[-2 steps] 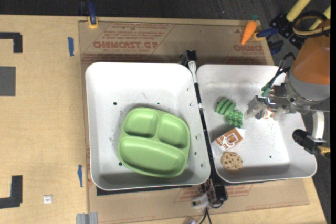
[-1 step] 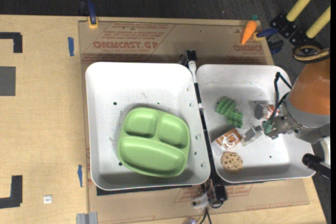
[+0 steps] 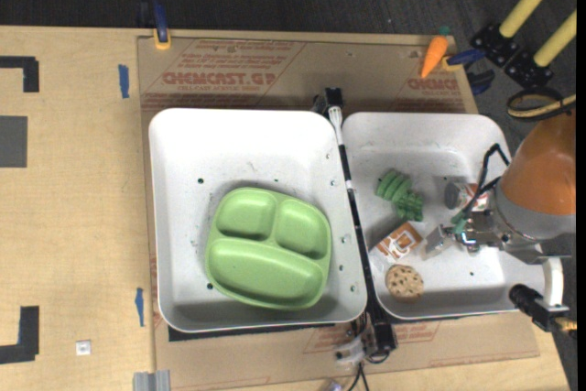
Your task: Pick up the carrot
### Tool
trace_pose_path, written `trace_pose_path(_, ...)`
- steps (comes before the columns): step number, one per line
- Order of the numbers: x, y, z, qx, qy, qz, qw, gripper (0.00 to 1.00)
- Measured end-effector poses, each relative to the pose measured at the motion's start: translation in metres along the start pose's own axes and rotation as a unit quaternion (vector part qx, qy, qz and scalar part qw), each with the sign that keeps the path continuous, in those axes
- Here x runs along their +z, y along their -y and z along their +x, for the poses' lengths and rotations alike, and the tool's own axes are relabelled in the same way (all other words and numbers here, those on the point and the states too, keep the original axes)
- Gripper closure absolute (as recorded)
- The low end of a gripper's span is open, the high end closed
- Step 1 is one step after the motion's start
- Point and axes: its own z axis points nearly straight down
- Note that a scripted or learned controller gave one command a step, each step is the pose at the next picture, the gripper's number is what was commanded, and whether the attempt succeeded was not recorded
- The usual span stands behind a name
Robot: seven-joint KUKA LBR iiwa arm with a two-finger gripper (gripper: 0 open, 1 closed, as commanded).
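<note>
1. My bench point(image 3: 82, 197) is tan board, with dark carpet beyond its far edge.
2. The left bin point(image 3: 174, 142) holds a green divided plate point(image 3: 270, 246).
3. The carrot point(image 3: 434, 54) lies outside both bins, on the cardboard behind the right bin point(image 3: 403, 128).
4. My gripper point(image 3: 450, 233) hangs low inside the right bin, near a cookie point(image 3: 404, 281) and a green toy point(image 3: 399, 193).
5. I cannot tell how far it is open; the carrot is well apart from it.
</note>
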Motion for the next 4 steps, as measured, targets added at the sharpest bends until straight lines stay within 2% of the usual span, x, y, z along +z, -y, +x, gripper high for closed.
trace_pose_path(1,0.017,-0.001,0.017,0.132,0.0,-0.002,0.9913,0.0)
trace_pose_path(2,-0.054,0.0,-0.063,0.139,0.001,-0.002,0.9903,0.0)
trace_pose_path(3,0.01,-0.002,-0.055,0.35,-0.005,0.002,0.9369,0.0)
trace_pose_path(4,0.018,-0.002,-0.011,0.518,0.001,-0.008,0.8552,0.0)
